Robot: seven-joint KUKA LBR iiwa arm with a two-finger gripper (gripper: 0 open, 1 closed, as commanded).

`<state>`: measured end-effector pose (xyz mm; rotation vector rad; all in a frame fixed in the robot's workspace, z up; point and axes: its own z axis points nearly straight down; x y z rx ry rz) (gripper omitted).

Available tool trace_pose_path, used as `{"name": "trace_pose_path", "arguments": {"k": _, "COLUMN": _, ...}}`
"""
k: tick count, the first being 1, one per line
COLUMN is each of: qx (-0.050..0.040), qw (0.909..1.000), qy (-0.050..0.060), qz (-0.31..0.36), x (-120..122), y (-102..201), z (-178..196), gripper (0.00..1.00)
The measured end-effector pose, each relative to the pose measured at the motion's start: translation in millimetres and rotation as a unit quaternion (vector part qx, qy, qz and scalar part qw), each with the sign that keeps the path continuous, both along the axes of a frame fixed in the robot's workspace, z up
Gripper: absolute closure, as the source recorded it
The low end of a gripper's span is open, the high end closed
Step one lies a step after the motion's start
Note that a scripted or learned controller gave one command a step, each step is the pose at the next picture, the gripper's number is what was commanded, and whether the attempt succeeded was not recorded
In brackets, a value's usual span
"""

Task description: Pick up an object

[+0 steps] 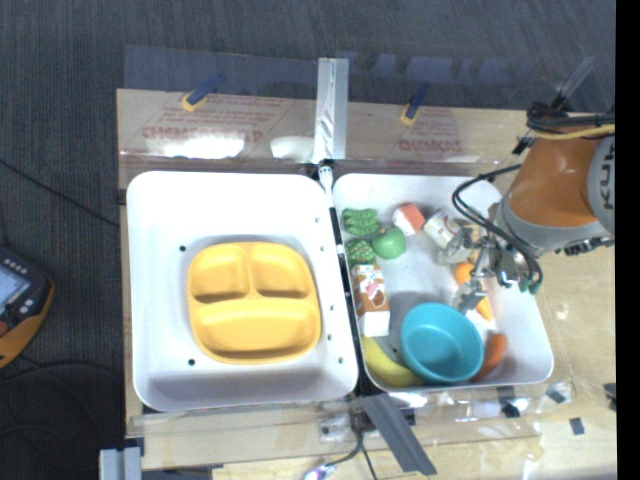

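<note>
Orange-banded, your gripper [480,276] hangs low in the right bin [520,348]; jaws unreadable, nothing visibly lifted, so the pick remains.

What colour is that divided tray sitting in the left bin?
Yellow; the divided tray shows plainly in the camera view.

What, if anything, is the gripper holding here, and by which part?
It cannot be told: the gripper is low in the right bin among small orange pieces near the blue bowl, with nothing clearly seen between its tips.
</note>
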<state>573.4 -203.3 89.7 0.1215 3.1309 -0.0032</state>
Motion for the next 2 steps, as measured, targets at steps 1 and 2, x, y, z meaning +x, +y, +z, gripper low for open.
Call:
{"name": "trace_pose_path", "arguments": {"k": 1, "qx": -0.0024, "qw": 1.0000, "qy": -0.004, "qz": 0.000, "x": 2.2, "y": -0.3, "z": 11.5, "gripper": 1.00}}
{"name": "trace_pose_path", "arguments": {"k": 2, "qx": -0.0011, "qw": 0.9989, "qy": -0.007, "qz": -0.047, "x": -82.2, "y": 2.7, "z": 3.5, "gripper": 1.00}}
